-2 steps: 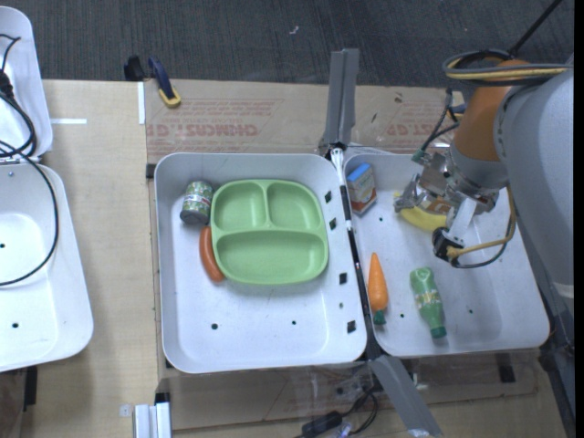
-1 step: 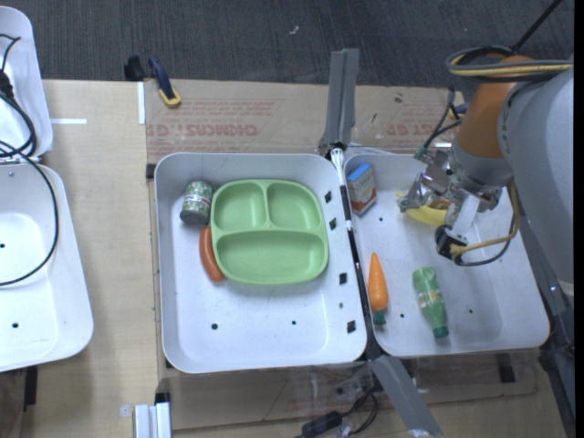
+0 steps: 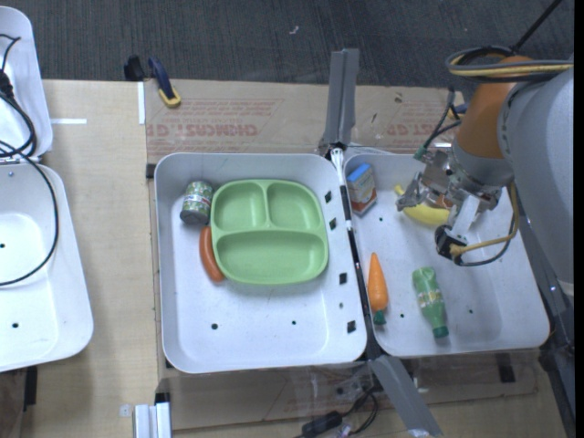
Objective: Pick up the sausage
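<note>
The sausage (image 3: 211, 255) lies in the left bin (image 3: 173, 327), tucked against the green plate (image 3: 269, 231). The gripper (image 3: 422, 196) hovers by the banana (image 3: 425, 213); jaw state, I cannot tell. Best approach from the plate-free side, probably.

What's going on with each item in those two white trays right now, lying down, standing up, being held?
Sausage: lying flat in the left bin, against the green plate's left edge.
Green plate: flat, nothing in its compartments.
Small can: beside the plate's upper left corner.
Carrot: lying in the right bin by the divider.
Green bottle: lying on its side.
Banana: lying under the gripper.
</note>
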You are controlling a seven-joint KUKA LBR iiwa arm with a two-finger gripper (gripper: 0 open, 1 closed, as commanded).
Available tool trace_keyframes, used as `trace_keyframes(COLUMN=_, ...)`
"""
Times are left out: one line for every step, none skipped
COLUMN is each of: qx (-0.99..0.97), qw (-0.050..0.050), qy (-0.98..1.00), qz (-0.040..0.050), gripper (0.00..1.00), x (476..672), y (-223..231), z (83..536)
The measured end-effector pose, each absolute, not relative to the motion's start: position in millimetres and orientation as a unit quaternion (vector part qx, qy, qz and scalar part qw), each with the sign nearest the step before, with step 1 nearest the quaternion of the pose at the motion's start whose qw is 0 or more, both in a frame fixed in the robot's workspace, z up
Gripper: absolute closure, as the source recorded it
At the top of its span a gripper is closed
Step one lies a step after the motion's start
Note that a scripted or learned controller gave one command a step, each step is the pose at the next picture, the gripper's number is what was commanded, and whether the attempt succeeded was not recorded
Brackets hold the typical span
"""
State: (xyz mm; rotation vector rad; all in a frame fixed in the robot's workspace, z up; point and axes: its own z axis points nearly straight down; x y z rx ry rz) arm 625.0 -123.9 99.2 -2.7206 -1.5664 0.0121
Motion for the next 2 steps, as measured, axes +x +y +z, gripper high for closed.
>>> trace_keyframes(qx=-0.880, qw=0.000, qy=-0.475, qz=0.0009, gripper=0.00, x=658.4, y=-116.0, z=139.7)
trace_keyframes(qx=-0.891, qw=0.000, qy=-0.454, qz=0.0010, gripper=0.00, x=658.9, y=-128.5, z=237.1)
